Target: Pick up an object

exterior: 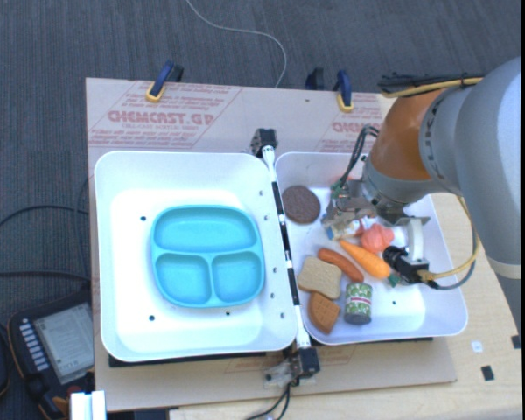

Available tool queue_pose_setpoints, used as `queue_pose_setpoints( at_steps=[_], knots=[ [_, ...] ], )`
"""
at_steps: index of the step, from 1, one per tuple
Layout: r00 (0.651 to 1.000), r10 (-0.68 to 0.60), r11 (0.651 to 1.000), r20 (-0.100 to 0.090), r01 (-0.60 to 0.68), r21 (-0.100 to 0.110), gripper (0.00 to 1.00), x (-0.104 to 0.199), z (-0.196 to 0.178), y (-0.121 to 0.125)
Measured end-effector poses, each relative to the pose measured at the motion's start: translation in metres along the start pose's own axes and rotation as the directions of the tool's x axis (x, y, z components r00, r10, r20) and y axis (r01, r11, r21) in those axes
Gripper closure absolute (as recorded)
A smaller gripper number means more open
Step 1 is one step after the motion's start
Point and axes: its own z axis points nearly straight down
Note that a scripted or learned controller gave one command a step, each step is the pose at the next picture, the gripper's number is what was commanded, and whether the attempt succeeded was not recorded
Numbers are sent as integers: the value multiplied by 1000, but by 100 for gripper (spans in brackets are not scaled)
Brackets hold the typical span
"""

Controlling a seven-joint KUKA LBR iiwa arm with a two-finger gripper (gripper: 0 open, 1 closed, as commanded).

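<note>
My gripper [343, 217] hangs low over the upper middle of the right bin [437, 322], beside a brown round patty [301, 204] on its left. Just right of and below it lie a pink-red lump [377, 235], an orange carrot [365, 258] and a sausage [339, 263]. Further down sit a slice of bread [319, 276], a brown nugget [324, 311] and a small green-labelled can [358, 303]. Something small and blue shows at the fingertips, too hidden to name.
The left bin [122, 182] holds a blue three-compartment tray [208, 255]. A black divider clamp [264, 140] runs between the bins. The grey arm [472, 147] covers the right bin's upper right corner.
</note>
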Motion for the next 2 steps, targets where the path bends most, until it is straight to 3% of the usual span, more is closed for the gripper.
queue_pose_setpoints(
  at_steps=[1,2],
  knots=[
    [1000,-1,1000,0,1,1,0,0,0,0],
    [1000,0,1000,3,0,-1,100,-1,-10,0]
  ],
)
